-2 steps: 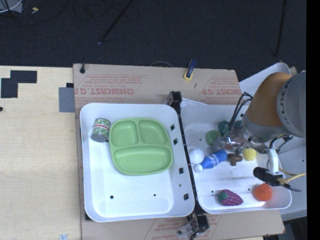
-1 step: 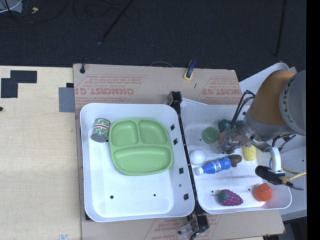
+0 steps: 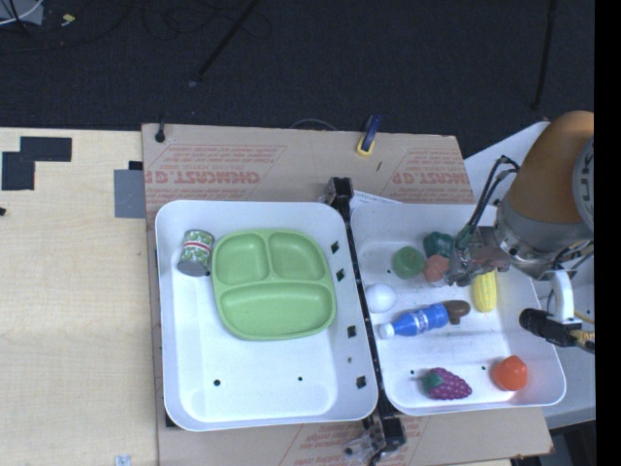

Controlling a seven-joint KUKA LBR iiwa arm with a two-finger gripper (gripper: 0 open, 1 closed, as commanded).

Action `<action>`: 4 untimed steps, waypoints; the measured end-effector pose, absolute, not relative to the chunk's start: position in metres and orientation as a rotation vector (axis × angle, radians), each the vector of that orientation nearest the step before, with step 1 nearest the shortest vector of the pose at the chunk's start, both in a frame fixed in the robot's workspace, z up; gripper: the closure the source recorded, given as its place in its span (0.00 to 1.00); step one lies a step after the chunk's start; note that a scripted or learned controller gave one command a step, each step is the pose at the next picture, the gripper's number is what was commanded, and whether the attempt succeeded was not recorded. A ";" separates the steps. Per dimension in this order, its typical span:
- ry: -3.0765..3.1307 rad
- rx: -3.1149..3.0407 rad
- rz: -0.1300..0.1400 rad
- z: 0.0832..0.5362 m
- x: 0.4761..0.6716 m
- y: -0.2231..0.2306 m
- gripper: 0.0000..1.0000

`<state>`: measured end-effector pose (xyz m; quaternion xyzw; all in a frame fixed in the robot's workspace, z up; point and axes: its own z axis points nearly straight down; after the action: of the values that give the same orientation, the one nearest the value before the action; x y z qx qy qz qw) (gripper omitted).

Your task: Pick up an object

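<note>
The hand (image 3: 464,263) hangs low over the right bin (image 3: 543,396), down among a cluster of small things; whether it is released or clenched cannot be told, and nothing visibly sits in it. Touching or just beside it lie a pinkish piece (image 3: 437,268) and a dark teal one (image 3: 439,245), with a green ball (image 3: 408,260) next to those. A yellow corn cob (image 3: 484,290) lies just beside the hand on the other side. A blue bottle (image 3: 419,320) and a white ball (image 3: 379,297) rest below it. Grapes (image 3: 445,384) and an orange fruit (image 3: 508,373) sit well apart. Far across, the left bin (image 3: 194,386) holds a green plate (image 3: 273,284) and a can (image 3: 197,251).
</note>
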<state>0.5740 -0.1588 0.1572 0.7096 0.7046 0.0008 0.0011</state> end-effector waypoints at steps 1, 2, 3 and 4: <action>2.220 2.221 0.002 0.200 0.577 -0.159 1.00; 2.221 2.221 0.002 0.229 0.577 -0.160 1.00; 2.228 2.222 -0.002 0.218 0.564 -0.110 1.00; 2.230 2.221 -0.002 0.213 0.547 -0.053 1.00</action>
<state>0.5471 -0.0528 0.2134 0.7057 0.7085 -0.0007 -0.0028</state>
